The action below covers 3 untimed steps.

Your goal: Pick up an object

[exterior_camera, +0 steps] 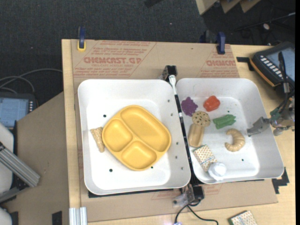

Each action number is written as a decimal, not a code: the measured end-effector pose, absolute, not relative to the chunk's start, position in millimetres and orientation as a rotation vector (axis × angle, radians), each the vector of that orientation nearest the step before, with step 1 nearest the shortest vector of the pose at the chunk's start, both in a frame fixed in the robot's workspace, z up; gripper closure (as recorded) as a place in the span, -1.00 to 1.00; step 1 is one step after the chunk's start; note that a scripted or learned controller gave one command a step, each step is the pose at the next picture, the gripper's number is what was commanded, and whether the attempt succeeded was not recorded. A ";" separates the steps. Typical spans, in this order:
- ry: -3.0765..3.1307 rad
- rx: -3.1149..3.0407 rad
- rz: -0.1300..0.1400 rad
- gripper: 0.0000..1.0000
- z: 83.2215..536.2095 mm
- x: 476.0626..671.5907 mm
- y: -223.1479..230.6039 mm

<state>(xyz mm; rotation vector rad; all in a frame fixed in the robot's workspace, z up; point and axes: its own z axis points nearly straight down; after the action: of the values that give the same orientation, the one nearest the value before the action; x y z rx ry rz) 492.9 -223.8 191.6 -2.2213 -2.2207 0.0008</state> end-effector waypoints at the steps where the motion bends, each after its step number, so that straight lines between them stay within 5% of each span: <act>1: -2.221 -2.206 -0.010 -1.00 81.3 532.6 -218.4; 2: -2.225 -2.215 -0.006 1.00 95.4 531.6 -220.9; 3: -2.237 -2.212 -0.009 1.00 139.7 563.9 -118.4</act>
<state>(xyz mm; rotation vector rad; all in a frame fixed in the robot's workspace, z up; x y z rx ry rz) 563.9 -118.4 139.7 -2.2120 -2.2366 -0.0094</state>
